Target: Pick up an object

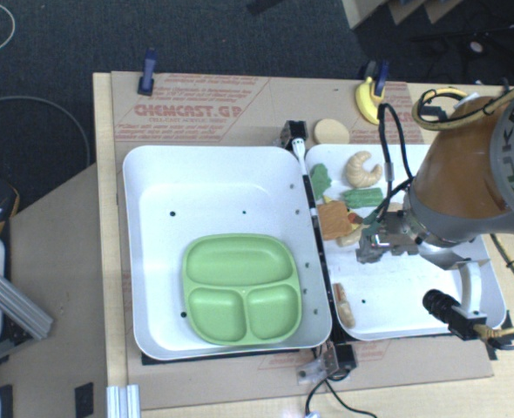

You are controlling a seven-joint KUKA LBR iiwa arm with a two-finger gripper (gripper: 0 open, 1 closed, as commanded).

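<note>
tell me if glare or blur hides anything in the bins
Camera view: lighting is even and soft, with no harsh glare on the white bins; the green tray is sharp with faint shadow; the gripper looks slightly soft, and the small items beside it are hard to identify.
</note>
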